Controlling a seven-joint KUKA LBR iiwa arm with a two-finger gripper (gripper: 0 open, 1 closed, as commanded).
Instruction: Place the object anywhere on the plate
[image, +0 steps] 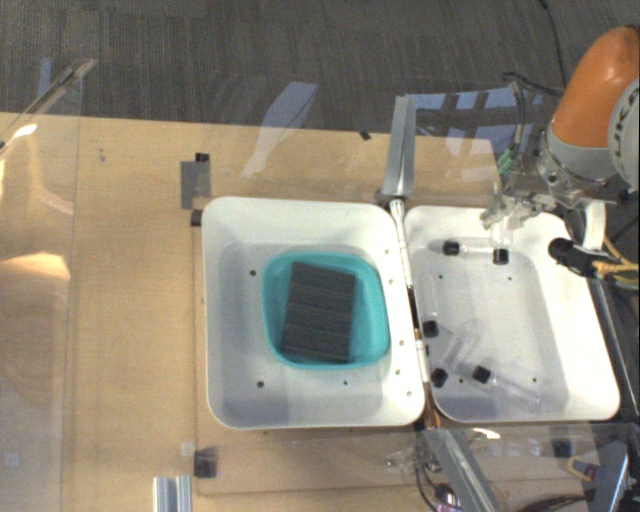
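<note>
A dark ribbed rectangular block (319, 313) lies flat on the teal plate (375, 330) in the left bin (230, 330), so the placing looks done. At two o'clock, the gripper (507, 208) hovers over the right bin (580, 380); its grip state cannot be told.

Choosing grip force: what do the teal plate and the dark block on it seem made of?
Teal plate: probably plastic, smooth with a soft sheen and rounded moulded rim. Dark block: matte, ribbed across its top, perhaps rubber or foam; the view cannot settle which.
</note>
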